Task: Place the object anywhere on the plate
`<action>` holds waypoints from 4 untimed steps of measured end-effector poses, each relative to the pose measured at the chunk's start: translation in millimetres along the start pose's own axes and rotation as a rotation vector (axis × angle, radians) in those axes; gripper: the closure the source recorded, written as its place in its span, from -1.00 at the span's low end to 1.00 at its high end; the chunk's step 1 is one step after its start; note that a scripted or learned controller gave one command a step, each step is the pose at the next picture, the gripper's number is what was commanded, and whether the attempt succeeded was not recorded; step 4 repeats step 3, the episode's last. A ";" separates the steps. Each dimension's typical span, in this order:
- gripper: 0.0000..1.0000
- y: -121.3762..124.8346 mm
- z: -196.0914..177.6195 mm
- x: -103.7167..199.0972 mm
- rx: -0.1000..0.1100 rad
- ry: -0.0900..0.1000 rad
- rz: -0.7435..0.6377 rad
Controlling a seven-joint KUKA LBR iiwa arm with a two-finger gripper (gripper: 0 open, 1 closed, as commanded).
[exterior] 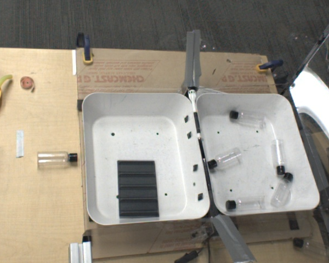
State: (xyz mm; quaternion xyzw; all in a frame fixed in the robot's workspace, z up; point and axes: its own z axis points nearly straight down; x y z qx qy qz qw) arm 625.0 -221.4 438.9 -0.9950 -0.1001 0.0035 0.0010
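Five clear vials with black caps lie in the right bin [296, 119]: a back vial [248, 119], a left vial [226, 159], a right vial [277, 148], a front vial [251, 204] and a corner vial [281, 195]. A sixth vial [54, 158] lies on the bench [38, 201]. One black ribbed plate [137, 188] sits in the left bin [98, 119], well apart from every vial. Two clamps, a left clamp [85, 51] and a right clamp [268, 66], pin the cardboard [131, 73].
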 end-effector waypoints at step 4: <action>-1.00 -9.2 3.3 -52.8 -0.002 0.002 0.000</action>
